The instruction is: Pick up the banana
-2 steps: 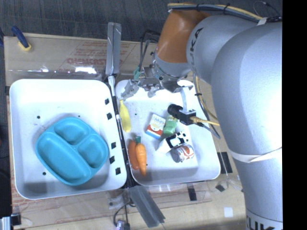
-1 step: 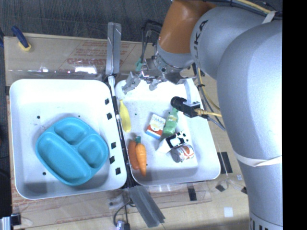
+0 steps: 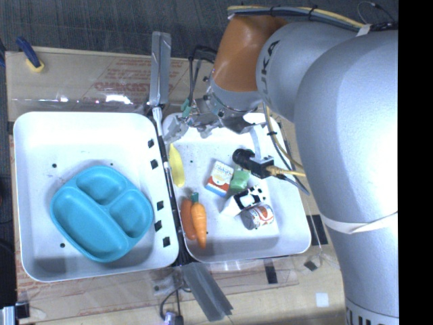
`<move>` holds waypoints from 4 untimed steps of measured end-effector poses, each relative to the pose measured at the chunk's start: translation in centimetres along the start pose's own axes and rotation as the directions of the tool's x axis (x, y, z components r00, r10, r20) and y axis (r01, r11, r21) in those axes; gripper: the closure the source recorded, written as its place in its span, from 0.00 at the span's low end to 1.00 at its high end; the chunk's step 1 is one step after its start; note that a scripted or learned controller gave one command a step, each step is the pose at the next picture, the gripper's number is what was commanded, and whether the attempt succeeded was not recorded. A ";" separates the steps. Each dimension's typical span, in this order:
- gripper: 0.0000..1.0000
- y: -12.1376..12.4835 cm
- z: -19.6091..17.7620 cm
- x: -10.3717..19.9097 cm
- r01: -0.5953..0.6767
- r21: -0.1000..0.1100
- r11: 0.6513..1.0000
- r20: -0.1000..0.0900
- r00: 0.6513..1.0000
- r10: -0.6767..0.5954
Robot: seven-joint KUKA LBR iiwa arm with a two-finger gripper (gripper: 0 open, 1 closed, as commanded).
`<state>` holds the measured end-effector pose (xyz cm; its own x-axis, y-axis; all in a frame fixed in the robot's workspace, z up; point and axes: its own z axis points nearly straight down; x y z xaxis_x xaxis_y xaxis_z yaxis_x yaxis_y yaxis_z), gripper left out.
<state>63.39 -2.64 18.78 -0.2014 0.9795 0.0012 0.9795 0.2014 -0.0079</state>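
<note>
The banana (image 3: 176, 166), seen lying against the left wall of the right bin (image 3: 298, 239) just above the carrot (image 3: 197, 222), is judged light, smooth and slightly yielding, best taken across its narrow middle, while the hand (image 3: 184, 122) cannot be told as released or clenched.

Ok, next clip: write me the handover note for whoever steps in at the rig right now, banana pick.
Tool: hanging over the top left corner of the right bin, above the banana; its grip state cannot be read from this view.
Banana: lying in the right bin along its left wall, nothing gripping it. An orange carrot lies just below it, and a small carton to its right.
Left bin: holds a blue divided plate.
Done: the arm is positioned near the banana.
Left: descend, grasp the banana, lift it out.
</note>
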 end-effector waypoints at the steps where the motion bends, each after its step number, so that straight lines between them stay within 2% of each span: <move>1: 0.00 -0.9 0.0 -1.4 0.036 0.002 0.999 -0.001 0.999 -0.036; 2: 0.00 -2.0 0.0 0.7 0.080 0.001 0.997 -0.001 0.997 -0.080; 3: 0.00 -2.7 0.1 2.5 0.073 0.002 0.997 0.000 0.997 -0.073; 4: 0.00 -2.3 0.0 -1.7 0.050 -0.002 0.999 0.002 0.999 -0.050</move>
<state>61.53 -4.75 18.84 -0.2501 0.9682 0.0000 0.9682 0.2501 -0.0053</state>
